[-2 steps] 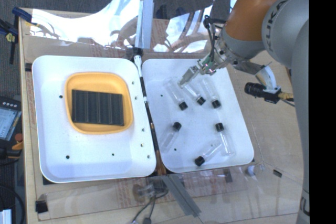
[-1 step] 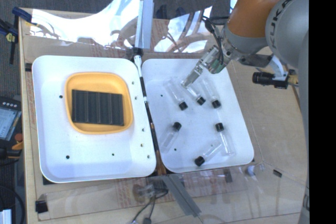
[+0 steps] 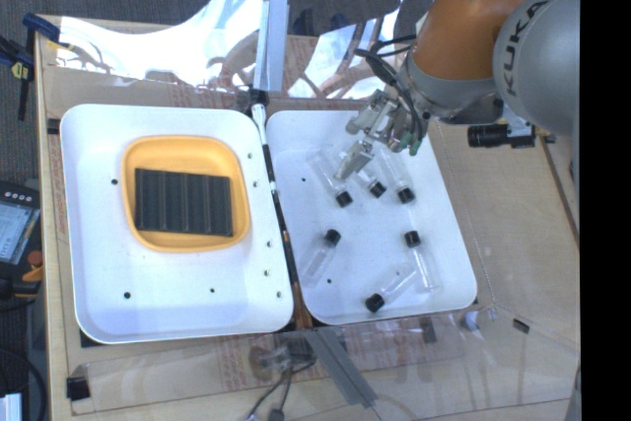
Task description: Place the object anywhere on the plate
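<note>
tabletop (image 3: 513,242): wood, bears two white bins | left bin (image 3: 89,291) | right bin (image 3: 296,143) | foil sheet (image 3: 148,44) crumpled behind bins | metal post (image 3: 270,39) upright at bins' rear joint | black device (image 3: 12,232) at left edge

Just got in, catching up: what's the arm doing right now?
The arm's gripper is down in the right bin, among several clear vials with black caps. I can't tell whether it has one. The yellow plate with a dark ridged insert sits in the left bin, with no vial on it yet.
</note>
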You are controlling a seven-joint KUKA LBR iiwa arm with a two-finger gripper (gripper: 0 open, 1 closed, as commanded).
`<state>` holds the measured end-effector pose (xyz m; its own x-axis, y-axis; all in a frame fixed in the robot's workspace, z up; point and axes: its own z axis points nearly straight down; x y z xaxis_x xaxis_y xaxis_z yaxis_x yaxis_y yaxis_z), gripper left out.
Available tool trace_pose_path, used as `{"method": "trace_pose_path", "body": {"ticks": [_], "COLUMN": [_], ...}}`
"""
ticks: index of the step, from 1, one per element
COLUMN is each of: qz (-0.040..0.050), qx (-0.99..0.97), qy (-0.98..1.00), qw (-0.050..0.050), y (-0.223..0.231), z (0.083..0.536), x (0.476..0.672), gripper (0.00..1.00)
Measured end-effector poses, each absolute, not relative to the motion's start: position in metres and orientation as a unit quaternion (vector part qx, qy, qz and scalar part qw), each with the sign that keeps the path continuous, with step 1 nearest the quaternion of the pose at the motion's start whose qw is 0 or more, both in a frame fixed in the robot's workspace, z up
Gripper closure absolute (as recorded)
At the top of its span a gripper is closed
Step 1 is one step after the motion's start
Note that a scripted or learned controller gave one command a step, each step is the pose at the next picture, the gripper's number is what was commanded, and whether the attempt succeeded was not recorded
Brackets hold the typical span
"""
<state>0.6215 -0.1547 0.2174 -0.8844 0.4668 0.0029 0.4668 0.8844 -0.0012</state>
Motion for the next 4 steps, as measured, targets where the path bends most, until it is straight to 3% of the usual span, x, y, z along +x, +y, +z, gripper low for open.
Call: {"method": "trace_pose_path", "body": {"ticks": [1,2,3,4], "qz": [0.0,0.0002,-0.0004,-0.0008], "qx": [-0.114,0.068,0.187,0.295], "qy": [-0.993,-0.998,-0.982,-0.956], "qw": [0.001,-0.001,0.0,0.001], "y": [-0.16,-0.108,-0.112,-0.068], "z": [0.215,0.232,0.2,0.208], "x": [0.62,0.646,0.636,0.626], "gripper": [0.0,0.0,0.0,0.0]}}
